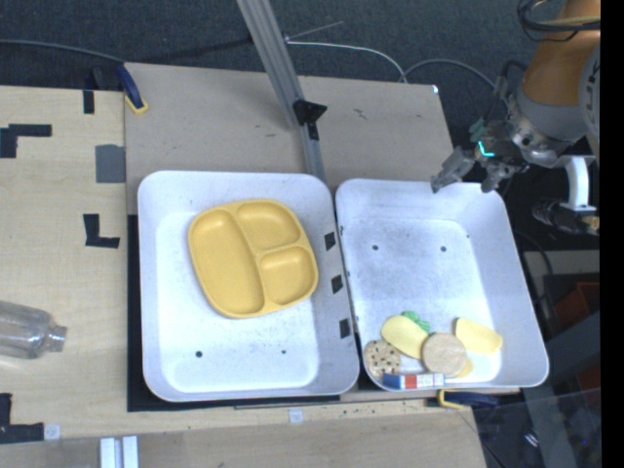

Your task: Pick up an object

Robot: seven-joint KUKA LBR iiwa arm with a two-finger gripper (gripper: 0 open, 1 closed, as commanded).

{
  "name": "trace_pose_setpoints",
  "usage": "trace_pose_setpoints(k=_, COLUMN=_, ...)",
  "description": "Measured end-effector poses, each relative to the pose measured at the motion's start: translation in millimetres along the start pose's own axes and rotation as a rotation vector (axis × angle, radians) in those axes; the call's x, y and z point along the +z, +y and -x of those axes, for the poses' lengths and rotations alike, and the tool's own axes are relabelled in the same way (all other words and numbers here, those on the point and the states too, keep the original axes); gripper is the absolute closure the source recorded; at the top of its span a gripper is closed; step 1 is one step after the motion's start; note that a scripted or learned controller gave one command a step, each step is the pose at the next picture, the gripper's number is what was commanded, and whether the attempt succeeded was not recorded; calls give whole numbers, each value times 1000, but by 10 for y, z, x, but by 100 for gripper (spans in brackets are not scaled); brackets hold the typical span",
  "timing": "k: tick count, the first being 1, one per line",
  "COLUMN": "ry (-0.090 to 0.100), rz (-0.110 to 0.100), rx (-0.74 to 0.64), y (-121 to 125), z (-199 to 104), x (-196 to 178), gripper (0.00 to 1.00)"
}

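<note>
Several small toy foods lie bunched at the near edge of the right bin [429, 232]: a yellow piece [403, 333], a tan round biscuit [445, 354], another yellow piece [478, 336], a chocolate-chip cookie [382, 358], a bit of green [415, 318] and a red, white and blue bar [408, 381]. My gripper [470, 177] hovers over that bin's far right corner, well away from the pile. It is open with nothing between its fingers.
The left bin [166, 359] bears a yellow divided plate [252, 256]. A slanted metal post [278, 61] rises behind the bins. A clear bottle [27, 330] lies on the bench at far left. Cables run across the back.
</note>
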State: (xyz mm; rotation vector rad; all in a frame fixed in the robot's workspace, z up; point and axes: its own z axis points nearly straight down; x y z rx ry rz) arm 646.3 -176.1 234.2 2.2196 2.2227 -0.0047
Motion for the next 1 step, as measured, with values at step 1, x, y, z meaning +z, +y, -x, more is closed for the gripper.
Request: trace_pose_setpoints(k=1, ry=0, rz=0, rx=-1, y=4, z=-7, x=-102, gripper=100)
